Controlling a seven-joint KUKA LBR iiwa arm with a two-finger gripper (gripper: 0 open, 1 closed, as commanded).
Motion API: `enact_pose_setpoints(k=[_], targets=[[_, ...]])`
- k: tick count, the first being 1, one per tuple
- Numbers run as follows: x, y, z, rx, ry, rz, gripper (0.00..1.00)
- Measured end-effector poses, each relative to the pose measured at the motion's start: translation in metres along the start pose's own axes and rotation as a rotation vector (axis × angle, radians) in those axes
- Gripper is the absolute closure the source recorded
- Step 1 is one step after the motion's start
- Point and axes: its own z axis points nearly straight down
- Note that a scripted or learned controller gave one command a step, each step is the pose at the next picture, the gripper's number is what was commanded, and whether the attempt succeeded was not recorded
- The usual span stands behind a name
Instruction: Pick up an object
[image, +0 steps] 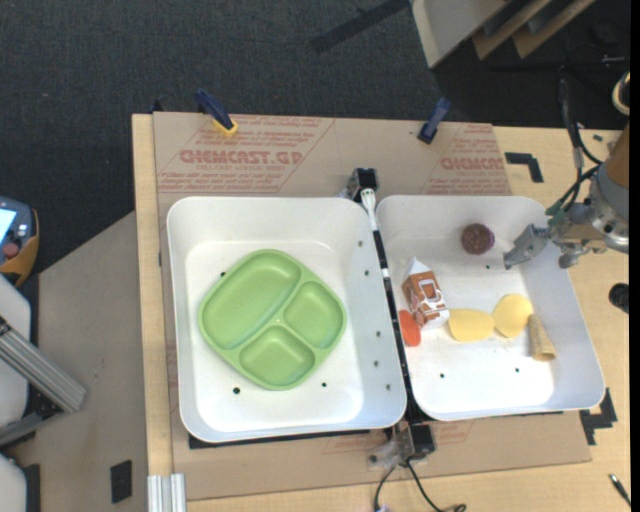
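Note:
The right bin (560, 395) holds several small objects. A dark maroon ball (478, 238) lies near its back. A brown and white carton (425, 297) stands by the left wall with a small red piece (409, 329) beside it. Two yellow pieces (471, 325) (513, 314) lie in the middle, and a tan cone (541, 339) lies right of them. My gripper (541, 256) hangs over the bin's right back part, right of the maroon ball and behind the yellow pieces. It is open, with nothing between its fingers.
The left bin (190, 400) holds a green divided plate (272, 318). A black divider with clamps (364, 185) runs between the bins. Blue clamps (215, 111) (434, 120) hold the cardboard base at the back. Cables (575, 120) hang at the right.

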Motion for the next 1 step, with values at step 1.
enact_pose_setpoints(k=[1], targets=[[0.0311, -0.0249, 0.1105, 0.005, 0.003, 0.001, 0.0]])
